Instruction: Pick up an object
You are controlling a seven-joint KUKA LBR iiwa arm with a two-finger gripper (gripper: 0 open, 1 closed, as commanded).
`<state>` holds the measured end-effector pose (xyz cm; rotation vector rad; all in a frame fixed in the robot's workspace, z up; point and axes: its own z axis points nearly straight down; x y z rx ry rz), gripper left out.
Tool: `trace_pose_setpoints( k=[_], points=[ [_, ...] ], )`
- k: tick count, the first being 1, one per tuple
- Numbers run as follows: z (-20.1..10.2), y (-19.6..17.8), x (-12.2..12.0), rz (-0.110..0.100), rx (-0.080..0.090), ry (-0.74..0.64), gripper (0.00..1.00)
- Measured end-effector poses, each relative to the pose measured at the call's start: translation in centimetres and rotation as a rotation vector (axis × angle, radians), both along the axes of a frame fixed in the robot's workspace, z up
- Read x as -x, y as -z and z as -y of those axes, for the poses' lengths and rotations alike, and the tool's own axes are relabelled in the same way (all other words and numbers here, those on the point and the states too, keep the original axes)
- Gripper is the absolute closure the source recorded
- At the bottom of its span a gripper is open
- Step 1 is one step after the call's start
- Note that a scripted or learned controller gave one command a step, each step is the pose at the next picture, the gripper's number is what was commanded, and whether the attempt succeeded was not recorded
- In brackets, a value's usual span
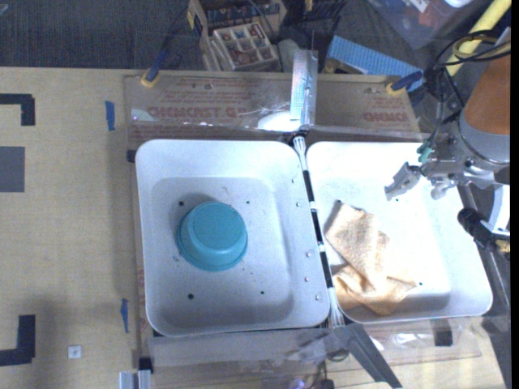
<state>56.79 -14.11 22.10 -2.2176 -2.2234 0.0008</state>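
One crumpled tan cloth [365, 259] (right bin [462, 302]); tool [415, 178] above, grip impossible to tell.

Faded red lettering runs along the cardboard panel [211, 113] behind the bins, too blurred to read.

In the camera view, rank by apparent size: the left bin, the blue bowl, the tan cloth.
1. left bin, clearly largest.
2-3. tan cloth and blue bowl: the crumpled cloth spreads slightly wider, but they look too alike to rank firmly.
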Motion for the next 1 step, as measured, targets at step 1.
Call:
trace_pose_setpoints(
  k=[1],
  points=[
    [0.16, 13.15, 0.30, 0.013, 0.001, -0.039, 0.00]
  ],
)
